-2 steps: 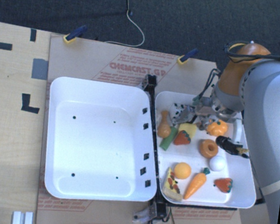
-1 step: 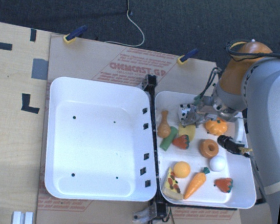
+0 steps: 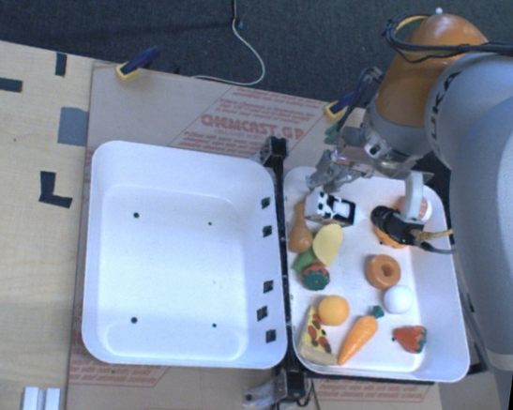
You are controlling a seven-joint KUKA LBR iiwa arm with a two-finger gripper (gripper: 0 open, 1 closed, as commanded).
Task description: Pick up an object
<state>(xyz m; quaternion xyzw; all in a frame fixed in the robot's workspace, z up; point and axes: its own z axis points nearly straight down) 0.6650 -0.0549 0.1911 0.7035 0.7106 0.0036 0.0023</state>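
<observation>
We see the claw [image 3: 335, 174] hanging over the far end of the right bin [image 3: 440, 282], close to the wall between the two bins. We cannot tell if it is wide or narrow, and we see nothing held in it. No toy is picked up yet. The toy we think it could grab first is the black-and-white toy [image 3: 332, 208], which lies just below the claw, flat on the bin floor. Here is what we think could go wrong. The toys on this side are packed close together. The yellow toy [image 3: 328, 243] lies just beside the black-and-white toy, and the brown toy [image 3: 300, 234] is right next to them, up against the wall. If the claw comes down a little off, it may push the toys around and grab none, or pinch two at once and drop both. The black-and-white toy looks small and low, so the claw may close above it and come up with nothing. The bin wall is close too, so the claw could bump it and shake the bin. The donut [image 3: 383, 270], the egg [image 3: 397, 300] and the carrot [image 3: 358, 339] have more room around them and look easier to us. The left bin [image 3: 172, 263] has no toys in it.
</observation>
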